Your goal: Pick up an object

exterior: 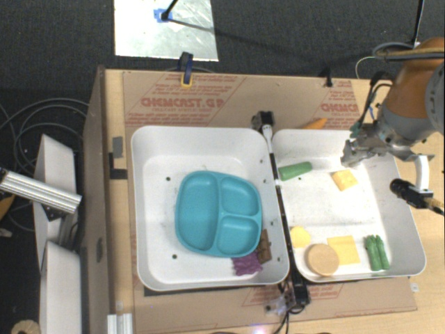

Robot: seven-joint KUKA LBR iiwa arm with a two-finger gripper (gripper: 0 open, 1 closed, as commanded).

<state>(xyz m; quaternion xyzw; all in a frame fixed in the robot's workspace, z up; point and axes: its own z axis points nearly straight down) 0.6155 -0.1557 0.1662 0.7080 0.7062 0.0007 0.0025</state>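
From above, the bench carries two shallow white bins side by side. The left bin [149,186] holds a turquoise plastic divided plate [217,213] with three compartments; at the plate's near right edge lie a small purple crinkled piece [245,264] and a dark brown piece [265,248], touching each other.

The right bin [400,218] holds the loose items. A green cylindrical piece [295,170] lies near its far left side, close to the divider. A small yellow chunk [344,180] sits toward the far middle. Along the near side are a pale yellow rounded piece [300,237], a tan round disc [323,259], a flat yellow square slice [343,249] beside the disc, and a pair of green pods [377,252] lying together.

The grey arm with its orange band reaches in from the right, and the gripper [352,155] hangs over the right bin's far side — just above and beside the yellow chunk. Whether it is spread or pressed together, I cannot tell.
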